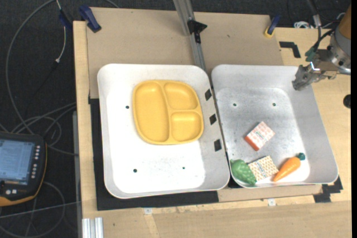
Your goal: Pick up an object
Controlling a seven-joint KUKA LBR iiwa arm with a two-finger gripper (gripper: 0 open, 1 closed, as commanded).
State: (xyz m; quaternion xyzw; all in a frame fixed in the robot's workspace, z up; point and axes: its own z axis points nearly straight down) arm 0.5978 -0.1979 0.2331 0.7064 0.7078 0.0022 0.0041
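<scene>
Four small items cluster at the near end of the right bin (312,120): a green toy vegetable (243,171) in the near-left corner, a pale patterned packet (263,166) touching it, an orange toy carrot (288,168) just beside the packet toward the bin's right wall, and, a little farther back and apart from the rest, a small red-and-white carton (259,135) lying tilted on the bin floor; in the left bin (111,136), a yellow three-compartment plate (167,111) sits toward the far half; beyond these, the gripper (302,77) hovers over the right bin's far-right corner, well apart from all four items, carrying nothing visible; whether its fingers stand wide or narrow cannot be told from this angle; farther back, a metal pole (181,0) rises from the bench (234,42) between the bins; blue clamps (89,18) grip the bench's far edge; a handheld control pendant (19,164) lies on the dark floor at left.
</scene>
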